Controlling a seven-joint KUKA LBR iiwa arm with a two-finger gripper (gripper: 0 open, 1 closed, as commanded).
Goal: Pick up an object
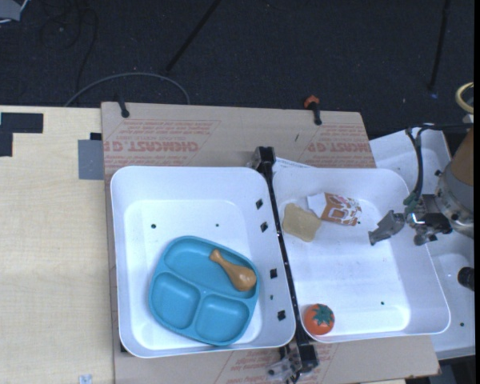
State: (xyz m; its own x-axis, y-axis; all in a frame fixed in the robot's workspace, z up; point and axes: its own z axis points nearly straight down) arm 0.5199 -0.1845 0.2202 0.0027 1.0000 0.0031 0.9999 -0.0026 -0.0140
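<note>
While the end effector [386,229] hovers, grip state unclear, the sponge [301,222] lies well apart.

- The arm [462,184] is showing at the right edge of the bench as a rounded grey body with an orange-brown band above it.
- A black cable [418,160] is looping up from the wrist.
- The gripper [384,229] is showing as dark grey metal, angular, on a cluttered wrist block [429,218] of silver and black parts.
</note>
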